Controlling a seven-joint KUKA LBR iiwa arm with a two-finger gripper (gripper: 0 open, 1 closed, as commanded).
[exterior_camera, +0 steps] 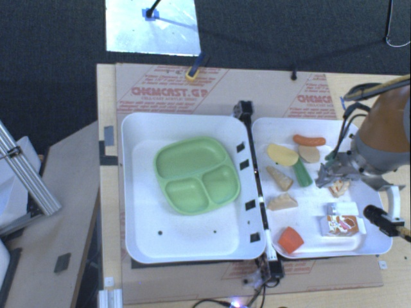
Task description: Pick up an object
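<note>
A: Item one, landmark?

B: The green stick (302, 172), lying in the right bin (376, 248), tilted, near the bin's middle. All places below are taken from it.

A: Food pieces listed around it?

B: Yellow oval piece (282, 154), just up and left of the stick, touching or nearly touching its upper end. Orange sausage (309, 140), above the stick, toward the bin's far wall. Tan round piece (309, 154), just above and right of the stick, under the sausage. Tan wedge (280, 177), just left of the stick. Pale wedge (282, 202), below and left of it. Red-orange block (291, 239), well below it, near the bin's front wall. White carton with a red-brown label (341, 222), below and right of it.

A: The arm?

B: Gripper (331, 177), just right of the stick, low over the bin. A small pale and brown piece (339, 187) sits right under it; whether it is gripped cannot be told. Whether the fingers stand apart or together cannot be told either: too blurred.

A: Other bin?

B: Left bin (144, 236), well left of the stick, bearing a green divided tray (196, 174) with three compartments.
</note>
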